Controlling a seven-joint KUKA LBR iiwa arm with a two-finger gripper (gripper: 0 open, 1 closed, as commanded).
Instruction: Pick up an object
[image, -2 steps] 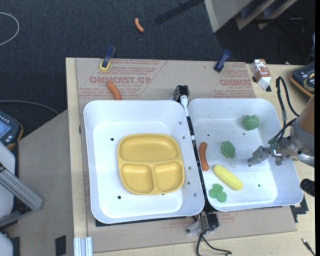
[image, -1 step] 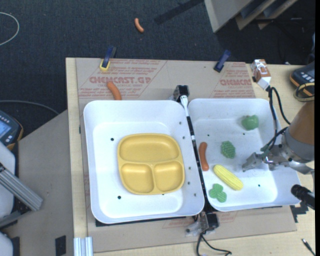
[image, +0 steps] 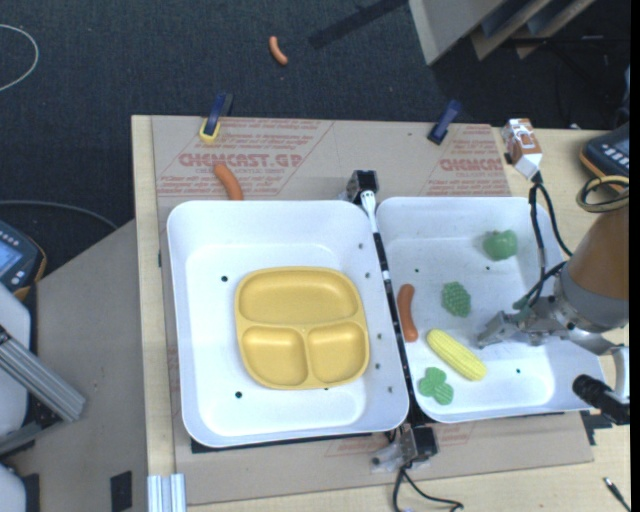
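The right bin (image: 520, 215) holds a yellow corn cob (image: 457, 355), a red-orange sausage (image: 406, 312) along its left wall, and three green toy vegetables: one in the middle (image: 456, 298), one at the back (image: 501, 243) and one at the front (image: 434, 385). My gripper (image: 492, 334) hangs low in this bin, just right of the corn cob and below the middle green piece. It points left, and nothing shows in its grasp. The arm (image: 600, 275) comes in from the right.
In the left bin (image: 195, 300) lies a yellow divided plate (image: 300, 327). Behind the bins, another orange sausage (image: 229, 181) lies on the cardboard, near a yellow clamp (image: 212, 120) and a blue clamp (image: 444, 122). Cables run along the right bin's far right side.
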